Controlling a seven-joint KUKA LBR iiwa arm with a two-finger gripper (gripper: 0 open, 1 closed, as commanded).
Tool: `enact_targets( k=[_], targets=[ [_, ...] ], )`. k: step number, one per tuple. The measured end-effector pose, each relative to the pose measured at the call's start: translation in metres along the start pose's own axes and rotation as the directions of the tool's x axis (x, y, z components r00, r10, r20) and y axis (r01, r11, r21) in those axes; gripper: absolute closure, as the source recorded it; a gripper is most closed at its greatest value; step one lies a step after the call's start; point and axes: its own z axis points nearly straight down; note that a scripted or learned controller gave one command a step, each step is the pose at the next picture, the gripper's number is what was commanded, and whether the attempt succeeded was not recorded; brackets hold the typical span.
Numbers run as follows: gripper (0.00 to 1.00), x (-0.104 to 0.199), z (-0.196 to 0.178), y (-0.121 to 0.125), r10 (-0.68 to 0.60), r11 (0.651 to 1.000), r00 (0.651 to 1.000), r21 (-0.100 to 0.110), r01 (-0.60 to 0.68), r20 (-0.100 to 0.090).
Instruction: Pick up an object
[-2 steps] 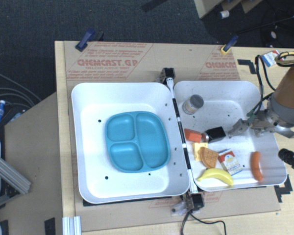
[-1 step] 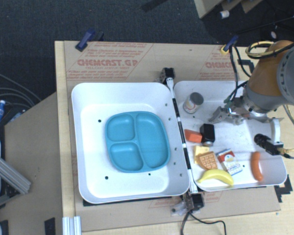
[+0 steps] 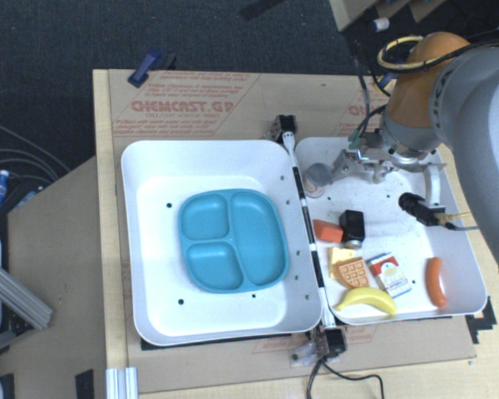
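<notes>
My gripper point(image 3: 359, 160) hangs low over the far part of the right bin point(image 3: 457, 302), under the grey arm with its orange band. Just left of it, a small grey round object point(image 3: 318, 174) lies by the bin's left wall. Nearer the front lie an orange block point(image 3: 326, 231), a black block point(image 3: 353, 225), a waffle piece point(image 3: 350, 270), a yellow banana point(image 3: 366, 302), a red-and-white box point(image 3: 392, 274) and an orange-red sausage point(image 3: 436, 282). No object shows between the gripper's parts.
The left bin point(image 3: 150, 173) holds a blue divided plate point(image 3: 231, 239). Both bins sit on a cardboard sheet point(image 3: 191, 102). A blue item point(image 3: 145, 67) lies at the sheet's far edge.
</notes>
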Motion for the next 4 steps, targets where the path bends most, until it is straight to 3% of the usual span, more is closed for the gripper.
enact_targets(
  k=[1, 2, 3, 4],
  targets=[
    [0.00, 0.027, 0.000, 0.008, 0.000, 1.000, 1.000, 0.000, 0.000, 0.000],
    [1.00, 0.027, -0.010, 0.008, 0.000, 1.000, 1.000, -0.002, 0.000, 0.002],
    [0.00, 0.027, -0.010, 0.008, -0.001, 1.000, 1.000, -0.001, 0.001, 0.002],
    [0.00, 0.029, 0.001, 0.007, 0.001, 1.000, 1.000, 0.003, -0.001, 0.000]
  ],
)
